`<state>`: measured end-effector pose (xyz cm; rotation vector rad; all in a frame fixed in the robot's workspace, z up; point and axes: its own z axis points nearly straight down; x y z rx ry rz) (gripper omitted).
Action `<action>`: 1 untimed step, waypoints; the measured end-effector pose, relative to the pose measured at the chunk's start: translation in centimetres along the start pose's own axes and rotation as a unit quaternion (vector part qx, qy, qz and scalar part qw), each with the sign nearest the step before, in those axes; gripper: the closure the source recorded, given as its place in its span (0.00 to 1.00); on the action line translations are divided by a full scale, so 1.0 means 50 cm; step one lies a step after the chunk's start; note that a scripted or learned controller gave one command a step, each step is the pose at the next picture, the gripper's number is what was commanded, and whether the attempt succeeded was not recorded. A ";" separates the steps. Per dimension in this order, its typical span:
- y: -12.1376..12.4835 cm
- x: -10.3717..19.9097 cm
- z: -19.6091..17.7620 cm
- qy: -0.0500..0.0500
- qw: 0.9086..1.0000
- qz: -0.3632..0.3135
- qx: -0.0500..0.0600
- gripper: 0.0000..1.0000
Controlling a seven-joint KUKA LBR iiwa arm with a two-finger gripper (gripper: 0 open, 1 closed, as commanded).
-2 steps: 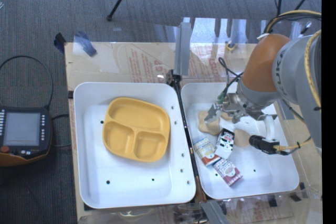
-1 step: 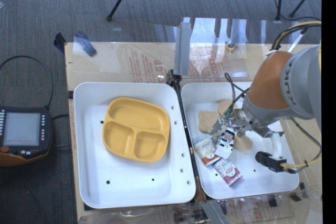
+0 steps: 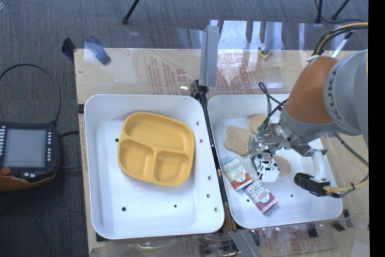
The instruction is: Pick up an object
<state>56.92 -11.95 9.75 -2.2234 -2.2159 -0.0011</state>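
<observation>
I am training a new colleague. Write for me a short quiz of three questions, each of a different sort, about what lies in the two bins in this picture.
1. True or false: the yellow divided plate lies in the left bin.
2. Multiple choice: the black-and-white cow figure is
A) on the yellow plate
B) in the right bin, directly under the tool
C) on the floor beside the pendant
3. Fill in: the two small red-and-white cartons lie in the ____ bin.

Key:
1. True.
2. B.
3. Right; they lie near the bin's front, left of the cow figure.
</observation>
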 end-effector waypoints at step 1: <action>0.021 0.098 -0.186 0.000 1.000 -0.004 -0.003 1.00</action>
